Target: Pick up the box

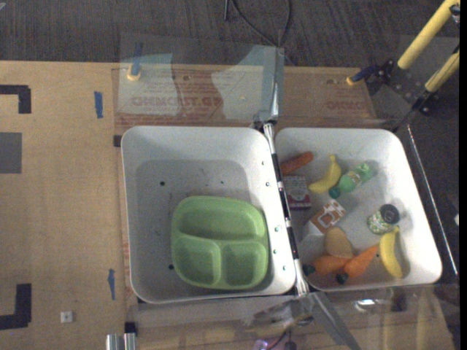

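Both bins, left (142, 166) and right (416, 188), look like smooth white plastic with a soft sheen. The tray (219, 243) is matt green plastic. The worktop (58, 195) is bare brown cardboard or fibreboard, matt, with strips of blue tape (98, 105). The box (326, 216) looks like printed card. The bananas (326, 175), carrots (361, 261) and bottle (352, 180) have the even, slightly glossy look of moulded plastic. Clear glossy sheets (219, 86) stand along the far edge.

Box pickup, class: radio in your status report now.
Box lying in right bin, untouched. Chip and carrot crowd its lower side; red-white carton sits close at upper left.
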Controlling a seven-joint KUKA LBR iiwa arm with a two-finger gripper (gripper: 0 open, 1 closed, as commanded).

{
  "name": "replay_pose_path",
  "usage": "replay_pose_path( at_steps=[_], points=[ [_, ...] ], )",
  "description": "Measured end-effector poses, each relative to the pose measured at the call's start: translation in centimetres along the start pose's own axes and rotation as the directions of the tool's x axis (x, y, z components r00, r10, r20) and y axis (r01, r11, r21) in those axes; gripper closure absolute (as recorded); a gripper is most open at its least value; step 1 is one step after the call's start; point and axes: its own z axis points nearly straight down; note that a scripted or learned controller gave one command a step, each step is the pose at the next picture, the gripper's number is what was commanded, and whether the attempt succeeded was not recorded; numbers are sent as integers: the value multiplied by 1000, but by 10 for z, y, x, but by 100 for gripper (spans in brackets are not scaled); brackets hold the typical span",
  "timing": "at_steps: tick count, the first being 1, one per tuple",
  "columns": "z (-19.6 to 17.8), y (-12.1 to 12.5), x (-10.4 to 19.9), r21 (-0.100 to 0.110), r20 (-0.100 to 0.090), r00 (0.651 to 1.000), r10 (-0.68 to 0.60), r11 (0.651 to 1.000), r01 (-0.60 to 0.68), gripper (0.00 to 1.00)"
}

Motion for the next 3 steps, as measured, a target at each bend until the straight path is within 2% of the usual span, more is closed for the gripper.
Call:
replay_pose_path(
  at_steps=[2,3],
  points=[
    [-21,-2,2,-1,-2,1000,-7,1000,7,100],
    [-20,-2,2,-1,-1,1000,-6,1000,6,0]
  ],
)
